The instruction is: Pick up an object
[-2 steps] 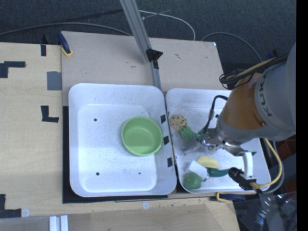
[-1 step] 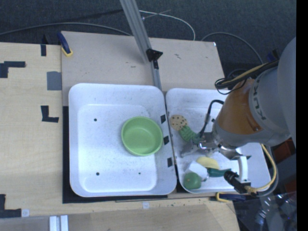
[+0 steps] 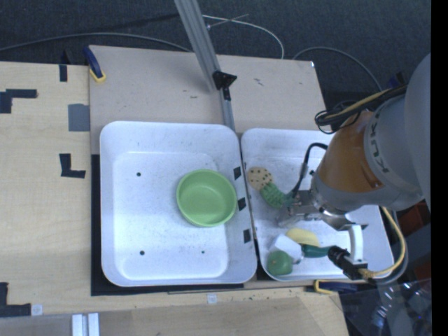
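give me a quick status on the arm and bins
Gripper low in right bin, beside green brush. Fingers unclear. Green bowl alone in left bin.

Arm (image 3: pixel 392 152) cut off at right picture edge; upper links out of frame. Wrist bulk covers right part of right bin (image 3: pixel 280 142), hiding bin floor beneath. Pincer (image 3: pixel 297 212) mostly buried under wrist; finger spacing not readable. Green brush-like item (image 3: pixel 276 194) partly hidden at pincer end; whether pincer touches it unclear. Yellow piece (image 3: pixel 302 236) and white piece (image 3: pixel 285 245) overlap, shapes too small to identify. Grey pole (image 3: pixel 199 33) cut off at top edge. Tabletop (image 3: pixel 42 187) cut off at left edge.
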Robot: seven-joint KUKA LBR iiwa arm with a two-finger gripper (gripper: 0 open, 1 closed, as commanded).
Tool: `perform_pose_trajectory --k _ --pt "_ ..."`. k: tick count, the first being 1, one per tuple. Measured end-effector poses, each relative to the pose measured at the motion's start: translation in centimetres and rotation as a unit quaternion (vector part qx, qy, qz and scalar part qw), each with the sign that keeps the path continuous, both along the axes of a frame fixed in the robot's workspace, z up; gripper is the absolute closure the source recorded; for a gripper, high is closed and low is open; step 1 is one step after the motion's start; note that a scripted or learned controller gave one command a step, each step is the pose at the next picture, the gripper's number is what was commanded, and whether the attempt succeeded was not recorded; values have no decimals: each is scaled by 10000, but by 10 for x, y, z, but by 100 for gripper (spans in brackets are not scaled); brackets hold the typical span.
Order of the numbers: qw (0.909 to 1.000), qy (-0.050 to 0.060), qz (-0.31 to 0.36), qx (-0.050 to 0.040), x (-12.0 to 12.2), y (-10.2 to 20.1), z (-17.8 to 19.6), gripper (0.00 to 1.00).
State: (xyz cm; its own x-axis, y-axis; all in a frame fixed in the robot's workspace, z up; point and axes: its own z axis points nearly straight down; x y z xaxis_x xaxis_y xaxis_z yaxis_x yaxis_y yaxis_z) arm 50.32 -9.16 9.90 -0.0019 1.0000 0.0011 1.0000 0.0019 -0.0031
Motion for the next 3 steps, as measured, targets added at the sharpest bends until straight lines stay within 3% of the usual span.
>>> perform_pose_trajectory --k 3 --pt "10000 -31 -6 -11 -6 -13 135 100"
